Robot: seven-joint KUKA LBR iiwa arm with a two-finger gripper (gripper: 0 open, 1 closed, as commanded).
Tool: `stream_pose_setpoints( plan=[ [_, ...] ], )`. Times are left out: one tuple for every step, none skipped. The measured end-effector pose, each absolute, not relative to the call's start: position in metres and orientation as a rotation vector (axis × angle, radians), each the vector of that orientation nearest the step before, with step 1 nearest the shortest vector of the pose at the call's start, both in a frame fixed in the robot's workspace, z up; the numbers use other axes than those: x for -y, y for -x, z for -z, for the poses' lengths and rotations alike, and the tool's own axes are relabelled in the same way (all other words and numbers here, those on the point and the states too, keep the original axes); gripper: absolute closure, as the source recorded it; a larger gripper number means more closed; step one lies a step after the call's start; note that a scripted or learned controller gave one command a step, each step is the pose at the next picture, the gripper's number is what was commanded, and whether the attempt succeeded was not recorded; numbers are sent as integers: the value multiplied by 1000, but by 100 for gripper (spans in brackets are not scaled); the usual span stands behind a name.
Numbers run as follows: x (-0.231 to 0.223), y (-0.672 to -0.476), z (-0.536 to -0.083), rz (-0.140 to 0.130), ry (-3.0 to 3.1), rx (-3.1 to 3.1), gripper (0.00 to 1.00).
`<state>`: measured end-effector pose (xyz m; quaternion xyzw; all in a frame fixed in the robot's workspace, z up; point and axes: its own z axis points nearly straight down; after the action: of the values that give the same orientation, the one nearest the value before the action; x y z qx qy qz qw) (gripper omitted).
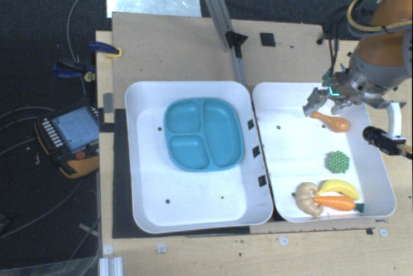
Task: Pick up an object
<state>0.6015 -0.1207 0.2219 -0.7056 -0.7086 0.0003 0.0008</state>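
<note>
Robotics lab: bench with two white bins, robot arm right, loose cables and pendant left.

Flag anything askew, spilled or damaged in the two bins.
Nothing stands out. The blue plate lies flat in the left bin; the chicken leg, broccoli, banana and carrot lie loose in the right bin.

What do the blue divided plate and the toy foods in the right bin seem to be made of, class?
The blue divided plate looks like moulded plastic: even colour, matte with soft sheen, rounded compartments. The banana, carrot and chicken drumstick look like smooth plastic or rubber, with flat toy colours. The green broccoli has a bumpy surface; its material is unclear.
</note>
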Motion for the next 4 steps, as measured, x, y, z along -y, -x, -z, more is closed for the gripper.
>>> stream_pose_setpoints(
  plan=[
    [121,-602,-223,2,2217,2227,0],
    [113,-608,-177,0,2215,2230,0],
    [118,-605,-135,0,2221,2223,0],
    [118,-606,-84,2,2223,2224,0]
  ],
)
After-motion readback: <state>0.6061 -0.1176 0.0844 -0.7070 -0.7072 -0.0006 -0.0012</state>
